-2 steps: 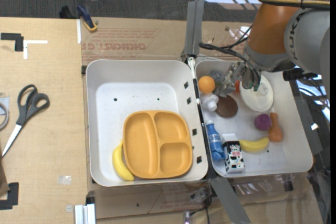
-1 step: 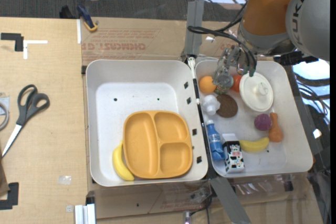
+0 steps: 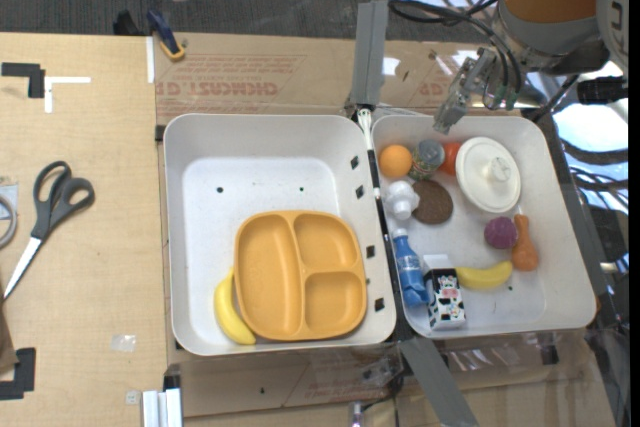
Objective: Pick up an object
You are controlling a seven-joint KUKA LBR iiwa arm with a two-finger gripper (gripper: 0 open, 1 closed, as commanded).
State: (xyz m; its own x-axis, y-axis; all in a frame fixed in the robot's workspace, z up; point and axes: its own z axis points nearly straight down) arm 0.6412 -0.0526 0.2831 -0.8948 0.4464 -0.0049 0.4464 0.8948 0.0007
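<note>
My gripper (image 3: 452,111) hangs above the far edge of the right bin (image 3: 560,215), just behind a small grey object (image 3: 430,155) and a red item (image 3: 451,153). Nothing is seen in its grasp. The right bin also holds an orange ball (image 3: 396,160), a white round dish (image 3: 489,173), a brown disc (image 3: 433,203), a white lump (image 3: 401,200), a blue bottle (image 3: 408,265), a purple ball (image 3: 501,233), an orange carrot (image 3: 525,251), a small banana (image 3: 484,276) and a black-and-white box (image 3: 447,300).
The left bin (image 3: 200,175) holds a yellow-orange divided plate (image 3: 300,273) with a banana (image 3: 229,311) tucked under its left rim. Scissors (image 3: 50,205) lie on the wooden bench to the left. A blue clamp (image 3: 165,35) sits at the back.
</note>
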